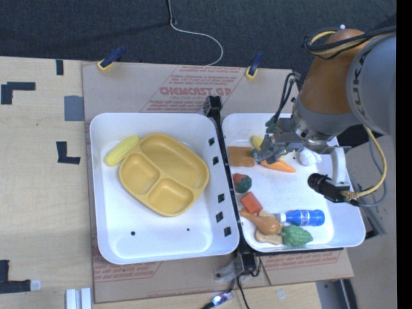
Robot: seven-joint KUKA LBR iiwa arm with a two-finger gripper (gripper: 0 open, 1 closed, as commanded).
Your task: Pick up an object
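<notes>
My gripper [269, 149] hangs low over the far part of the right bin [351, 227]. It sits right at the left end of an orange carrot [280, 167], with a brown bread-like piece [239, 156] just to its left and a small yellow item [257, 140] behind it. Whether it touches the carrot is hidden by the gripper body. Nearer the front lie a red and green strawberry-like toy [242, 183], a red sausage [252, 203], a tan drumstick [262, 222], a blue bottle [304, 217] and a green broccoli [296, 236].
The left bin [103, 172] bears a yellow divided plate [164, 172] with a yellow corn cob [121, 150] at its far left corner. A black divider [221, 166] joins the bins. The arm's grey and orange body [335, 89] and cables overhang the right bin's far right side.
</notes>
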